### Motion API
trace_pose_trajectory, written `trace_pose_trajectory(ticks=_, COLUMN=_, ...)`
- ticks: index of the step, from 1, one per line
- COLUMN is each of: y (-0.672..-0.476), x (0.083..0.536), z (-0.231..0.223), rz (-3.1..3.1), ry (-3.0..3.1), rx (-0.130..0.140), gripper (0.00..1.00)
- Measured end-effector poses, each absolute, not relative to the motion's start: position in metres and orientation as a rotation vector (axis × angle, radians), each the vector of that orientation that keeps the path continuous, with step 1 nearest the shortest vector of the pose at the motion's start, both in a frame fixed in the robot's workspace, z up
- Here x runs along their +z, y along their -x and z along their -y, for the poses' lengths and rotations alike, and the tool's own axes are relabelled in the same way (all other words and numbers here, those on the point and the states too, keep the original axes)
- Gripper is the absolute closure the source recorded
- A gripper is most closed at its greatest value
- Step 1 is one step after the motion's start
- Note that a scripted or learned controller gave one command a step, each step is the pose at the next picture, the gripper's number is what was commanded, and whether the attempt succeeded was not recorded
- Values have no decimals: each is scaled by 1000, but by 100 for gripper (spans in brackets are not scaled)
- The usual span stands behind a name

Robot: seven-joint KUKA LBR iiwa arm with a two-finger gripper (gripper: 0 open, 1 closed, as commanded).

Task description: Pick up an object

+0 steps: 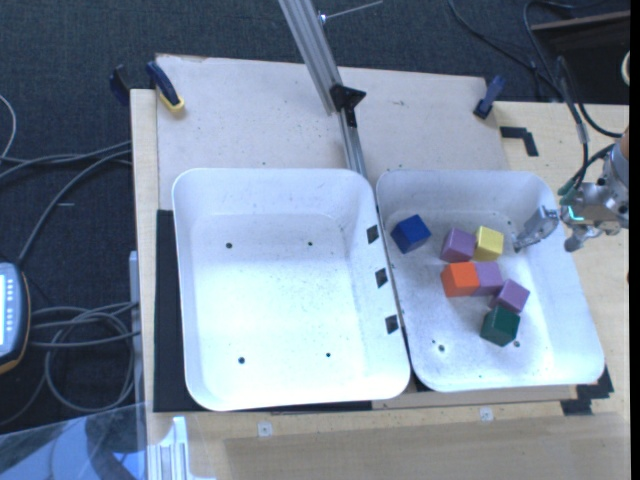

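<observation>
Over right bin's (560, 358) far edge: gripper (552, 230) hovering, holding nothing.
Finger spread unreadable; yellow cube (489, 241) just beside it.

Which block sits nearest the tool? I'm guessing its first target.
The yellow block, at the cluster's upper right; it lies closest to the tool, ahead of the purple, orange, green and blue ones.

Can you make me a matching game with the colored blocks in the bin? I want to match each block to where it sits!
Blocks:
1. blue block
2. yellow block
3. green block
4. orange block

Places:
A. nearest the bin's front edge
B. closest to the gripper
C. off alone, nearest the left bin
D. touching purple blocks, left side of the cluster

Pairs: 1-C, 2-B, 3-A, 4-D
</observation>
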State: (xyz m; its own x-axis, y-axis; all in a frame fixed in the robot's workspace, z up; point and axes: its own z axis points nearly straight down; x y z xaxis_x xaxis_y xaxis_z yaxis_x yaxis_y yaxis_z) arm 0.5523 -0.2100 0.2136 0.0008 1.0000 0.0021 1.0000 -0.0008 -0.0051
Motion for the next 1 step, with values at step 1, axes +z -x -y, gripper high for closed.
trace_pose_trajectory(ticks=1, y=-553, x=216, z=210, rz=2222, ry=2220, rx=-1, gripper=0)
